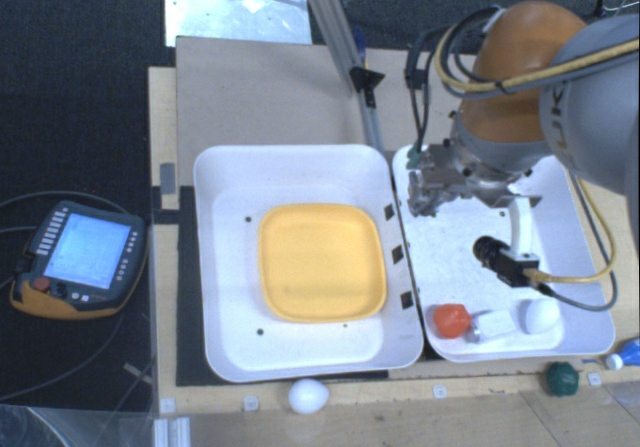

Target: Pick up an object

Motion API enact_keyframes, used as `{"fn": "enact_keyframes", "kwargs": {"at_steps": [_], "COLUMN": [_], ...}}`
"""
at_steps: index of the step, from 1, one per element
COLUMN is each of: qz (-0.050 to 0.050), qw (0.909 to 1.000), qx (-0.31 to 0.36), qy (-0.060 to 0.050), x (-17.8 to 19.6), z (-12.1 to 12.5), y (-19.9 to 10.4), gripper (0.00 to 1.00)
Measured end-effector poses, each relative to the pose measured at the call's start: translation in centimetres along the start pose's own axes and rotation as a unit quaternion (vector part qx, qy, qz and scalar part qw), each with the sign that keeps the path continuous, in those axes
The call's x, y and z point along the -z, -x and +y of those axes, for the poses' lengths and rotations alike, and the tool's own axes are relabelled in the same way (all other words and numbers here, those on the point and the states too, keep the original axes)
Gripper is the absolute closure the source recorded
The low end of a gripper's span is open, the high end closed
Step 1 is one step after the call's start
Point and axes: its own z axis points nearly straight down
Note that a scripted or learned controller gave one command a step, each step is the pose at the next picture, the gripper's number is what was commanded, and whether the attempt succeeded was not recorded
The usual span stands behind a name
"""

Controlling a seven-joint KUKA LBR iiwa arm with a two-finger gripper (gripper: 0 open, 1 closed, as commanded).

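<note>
— Nearest the lens: white egg-shaped ball [308, 396] on the bench [470, 413] edge, just outside the left bin [215, 265]. Off to the right, dark green ball [561, 378] and a blue-capped bit [622, 357] at the frame's edge, also outside the bins.

— And inside the bins?

— Left one carried a yellow square plate [322, 261], lying flat near the middle. Right bin [440, 255] held a red object [450, 320], a small white-and-grey piece [492, 326] touching it, and a white ball [540, 315], all along the near wall.

— Pincer?

— Hung over the right bin's far left corner [428, 197], below the orange band [520, 65]. Could not tell whether open or closed; too dark and blurred. Saw nothing between the tips. Stood well apart from the red object.

— Any readable writing?

— None legible. Lit screen on the handheld pendant [78, 257] at far left, text too small to read.
</note>
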Motion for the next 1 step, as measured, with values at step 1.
{"fn": "enact_keyframes", "kwargs": {"at_steps": [1], "qz": [0.0], "qw": [1.0], "qx": [0.0], "qy": [0.0], "x": [-0.06], "z": [-0.1], "y": [-5.66], "gripper": [1.0]}}
